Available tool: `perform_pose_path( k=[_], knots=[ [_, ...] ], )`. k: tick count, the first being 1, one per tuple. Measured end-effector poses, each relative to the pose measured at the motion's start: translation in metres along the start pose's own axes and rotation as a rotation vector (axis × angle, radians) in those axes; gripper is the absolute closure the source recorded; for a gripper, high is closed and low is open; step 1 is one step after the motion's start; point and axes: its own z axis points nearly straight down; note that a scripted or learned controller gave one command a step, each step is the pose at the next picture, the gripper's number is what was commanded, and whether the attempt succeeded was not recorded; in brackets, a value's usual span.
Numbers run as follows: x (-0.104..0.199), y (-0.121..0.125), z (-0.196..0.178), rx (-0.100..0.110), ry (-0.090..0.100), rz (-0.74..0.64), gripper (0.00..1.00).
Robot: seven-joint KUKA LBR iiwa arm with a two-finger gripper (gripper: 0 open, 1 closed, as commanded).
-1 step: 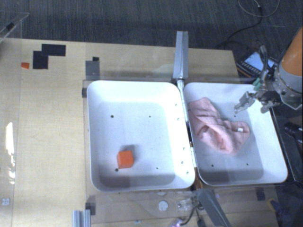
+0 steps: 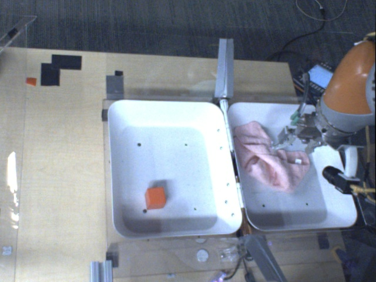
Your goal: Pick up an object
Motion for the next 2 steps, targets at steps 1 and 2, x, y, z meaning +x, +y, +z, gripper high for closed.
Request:
perform_pose_path(
  k=[1, 2],
  knots=[
    [-0.042, 0.023, 0.095, -0.007, -0.001, -0.071, 0.00],
    [-0.040, 0.008, 0.099, -0.019, -0.005, -0.235, 0.00]
  ],
)
